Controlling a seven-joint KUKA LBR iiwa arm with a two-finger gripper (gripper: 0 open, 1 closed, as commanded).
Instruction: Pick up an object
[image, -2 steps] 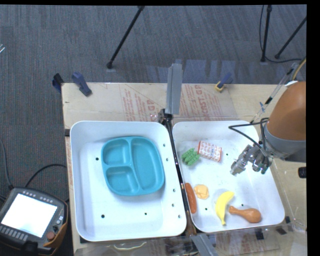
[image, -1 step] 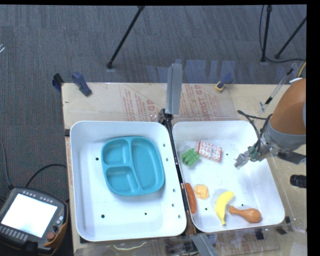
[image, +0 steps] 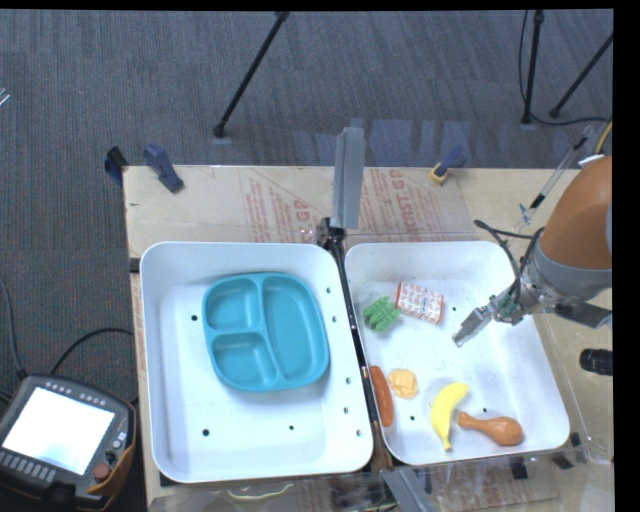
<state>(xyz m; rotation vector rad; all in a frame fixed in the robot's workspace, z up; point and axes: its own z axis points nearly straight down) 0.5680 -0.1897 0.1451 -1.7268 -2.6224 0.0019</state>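
jaw state: cannot tell. gripper (image: 470, 327) over bare white floor in the right bin (image: 525, 300), touching nothing. nearest left: red-white packet (image: 419, 301), green toy (image: 380, 313). nearer: banana (image: 446, 411), drumstick (image: 491, 428), orange piece (image: 402, 382), sausage (image: 381, 394) against the left wall.

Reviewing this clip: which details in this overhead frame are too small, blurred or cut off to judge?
- Gripper: small and blurred in the camera view, above the right bin; its opening state cannot be read.
- Pink packet: print too small to read.
- Pale orange item beside the sausage: too small to identify.
- Handheld screen: cut off by the bottom-left edge, glare hides the display.
- Arm: cut off at the right.
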